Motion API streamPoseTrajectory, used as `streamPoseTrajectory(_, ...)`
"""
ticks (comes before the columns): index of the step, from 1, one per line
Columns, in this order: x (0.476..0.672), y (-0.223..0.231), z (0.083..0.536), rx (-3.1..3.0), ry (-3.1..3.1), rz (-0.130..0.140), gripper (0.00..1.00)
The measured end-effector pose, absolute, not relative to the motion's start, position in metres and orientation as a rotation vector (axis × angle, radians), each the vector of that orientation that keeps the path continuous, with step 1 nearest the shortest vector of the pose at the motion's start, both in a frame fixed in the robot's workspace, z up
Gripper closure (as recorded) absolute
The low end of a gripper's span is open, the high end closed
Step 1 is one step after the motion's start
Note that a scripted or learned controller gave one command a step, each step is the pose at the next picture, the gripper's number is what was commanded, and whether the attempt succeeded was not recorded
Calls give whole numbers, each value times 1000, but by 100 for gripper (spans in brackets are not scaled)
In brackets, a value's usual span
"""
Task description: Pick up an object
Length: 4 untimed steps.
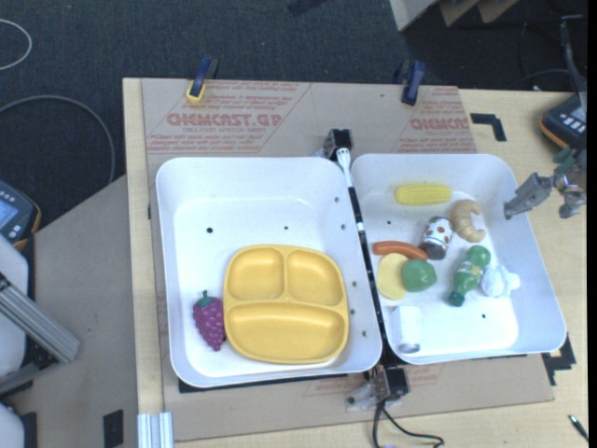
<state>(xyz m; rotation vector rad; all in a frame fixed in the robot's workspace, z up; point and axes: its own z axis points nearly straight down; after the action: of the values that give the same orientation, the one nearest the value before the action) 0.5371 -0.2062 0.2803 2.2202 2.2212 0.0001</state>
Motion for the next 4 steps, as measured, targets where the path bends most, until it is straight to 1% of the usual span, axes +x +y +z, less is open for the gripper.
streamPoseTrajectory(1, 510, -149, 373, 2208, 2223, 10, 0)
streamPoseTrajectory(2, 511, -152, 378, 2214, 2220, 4, 100)
streamPoseTrajectory(3, 476, -99, 248, 2229, 2236, -12, 100)
streamPoseTrajectory(4, 478, -39, 180, 2222, 2235, -6, 100)
